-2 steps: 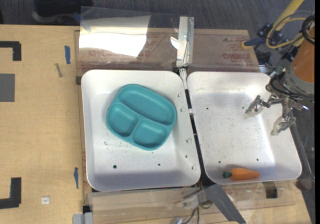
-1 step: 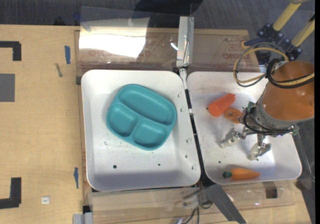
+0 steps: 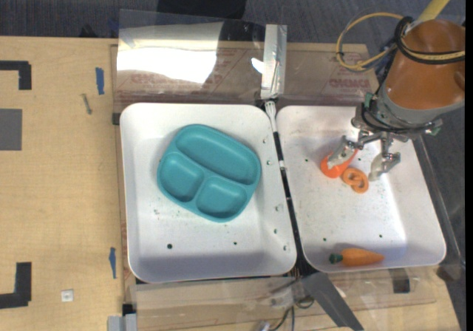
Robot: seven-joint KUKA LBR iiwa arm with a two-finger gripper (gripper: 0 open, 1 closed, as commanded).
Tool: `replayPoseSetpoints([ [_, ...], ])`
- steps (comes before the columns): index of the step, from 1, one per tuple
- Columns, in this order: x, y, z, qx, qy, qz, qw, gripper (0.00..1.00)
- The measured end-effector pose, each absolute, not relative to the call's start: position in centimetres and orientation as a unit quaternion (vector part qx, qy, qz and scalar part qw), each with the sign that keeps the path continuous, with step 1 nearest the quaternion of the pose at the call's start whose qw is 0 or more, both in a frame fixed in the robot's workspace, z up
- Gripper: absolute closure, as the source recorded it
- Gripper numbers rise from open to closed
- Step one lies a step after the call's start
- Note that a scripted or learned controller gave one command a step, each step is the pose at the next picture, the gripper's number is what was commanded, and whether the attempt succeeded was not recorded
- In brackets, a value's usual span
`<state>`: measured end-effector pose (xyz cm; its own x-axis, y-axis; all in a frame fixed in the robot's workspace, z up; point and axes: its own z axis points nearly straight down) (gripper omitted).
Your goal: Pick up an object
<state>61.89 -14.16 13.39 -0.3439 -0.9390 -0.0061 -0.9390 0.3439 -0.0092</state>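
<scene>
My gripper [image 3: 363, 159] hangs over the right bin [image 3: 399, 230], under the orange wrist band, with its two fingers spread open. An orange piece [image 3: 331, 168] lies right beside the left fingertip [image 3: 342, 154], touching or nearly touching it. A second orange piece, a ring-shaped slice [image 3: 358, 180], lies on the bin floor just in front of the gap between the fingers. Nothing sits between the fingers. A toy carrot [image 3: 358, 256] lies at the right bin's front edge.
A teal divided plate [image 3: 209, 171] lies in the middle of the left bin [image 3: 148, 241]. A raised divider [image 3: 281, 174] separates the two bins. Clear plastic sheeting stands behind the bins, and yellow cables loop above the arm.
</scene>
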Motion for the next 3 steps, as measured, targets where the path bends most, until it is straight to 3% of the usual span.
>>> replayPoseSetpoints([
  [1, 60.1, -10.1, 9.0, -0.557, 0.830, -0.0022, 0.005, 0.00],
  [2, 60.4, -9.9, 10.1, -0.556, 0.831, -0.0022, 0.009, 1.00],
  [3, 62.8, -3.8, 23.7, -0.627, 0.779, -0.0033, 0.007, 1.00],
])
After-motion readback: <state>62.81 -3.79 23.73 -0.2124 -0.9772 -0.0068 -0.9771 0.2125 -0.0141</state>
